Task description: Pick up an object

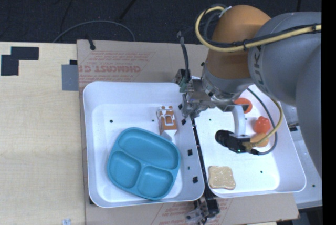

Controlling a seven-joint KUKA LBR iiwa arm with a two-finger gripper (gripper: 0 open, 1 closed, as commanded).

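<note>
In the camera view the gripper (187, 105) sits at frame centre, over the wall between the two bins; whether it is released or clenched I cannot tell. The small orange-and-white toy (167, 118) lies just left of it in the left bin (97, 113), touching the blue divided plate (143, 163) below.

The divided tray (143, 163) lies in the left bin (100, 113), with a small toy (167, 118) just behind it. The toast piece (221, 177) lies in the right bin (283, 176).
</note>
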